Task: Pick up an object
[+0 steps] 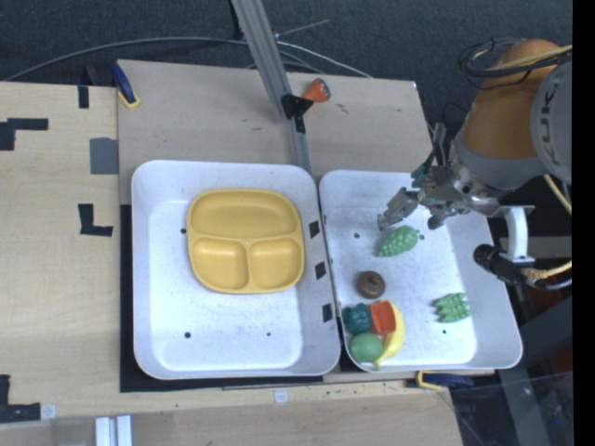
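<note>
green and bumpy, the little grape bunch (397,242) lies flat on the floor of the right bin (483,342), near the middle. it is the thing i am closest to, so i think it is the one to pick. my gripper (414,214) hangs just above it and a bit toward the far side. my fingers look spread apart, one by the left tip and one by the right, with nothing between them. the view is small and a bit fuzzy there, so i am not fully sure how wide they are.

the grape bunch is longer one way. its long side runs from low left to up right, and the fatter end seems to point up right. my fingers would best close across the thin way.

the other toys sit near the front of the bin: a brown round thing (371,283), a leafy green piece (452,307), and a tight pile of toy food (374,330) in the corner. the left bin (158,342) holds a yellow tray (246,240).
</note>
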You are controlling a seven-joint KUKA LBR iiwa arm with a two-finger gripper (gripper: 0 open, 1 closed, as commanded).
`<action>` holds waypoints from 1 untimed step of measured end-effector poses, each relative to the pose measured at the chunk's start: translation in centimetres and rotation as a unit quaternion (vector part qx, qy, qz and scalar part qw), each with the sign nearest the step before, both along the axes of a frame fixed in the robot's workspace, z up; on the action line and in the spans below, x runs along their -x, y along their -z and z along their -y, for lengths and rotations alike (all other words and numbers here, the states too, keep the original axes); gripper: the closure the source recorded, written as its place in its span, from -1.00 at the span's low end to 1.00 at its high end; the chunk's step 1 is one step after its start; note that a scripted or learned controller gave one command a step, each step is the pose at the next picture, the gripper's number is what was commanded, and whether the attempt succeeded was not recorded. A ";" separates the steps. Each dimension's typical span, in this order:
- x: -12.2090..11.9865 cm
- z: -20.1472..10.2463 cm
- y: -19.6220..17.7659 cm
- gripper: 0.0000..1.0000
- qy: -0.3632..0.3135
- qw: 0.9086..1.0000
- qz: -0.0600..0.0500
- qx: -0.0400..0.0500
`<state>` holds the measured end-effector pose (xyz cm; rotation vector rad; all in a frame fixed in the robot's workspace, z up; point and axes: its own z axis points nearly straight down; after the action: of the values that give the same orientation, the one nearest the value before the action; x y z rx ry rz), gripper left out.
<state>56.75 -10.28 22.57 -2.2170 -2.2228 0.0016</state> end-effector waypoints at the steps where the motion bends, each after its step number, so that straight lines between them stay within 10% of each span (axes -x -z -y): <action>1: 0.0 0.0 0.0 -1.00 0.000 1.000 0.000 0.000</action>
<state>56.76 -10.30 22.59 -2.2176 -2.2227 0.0012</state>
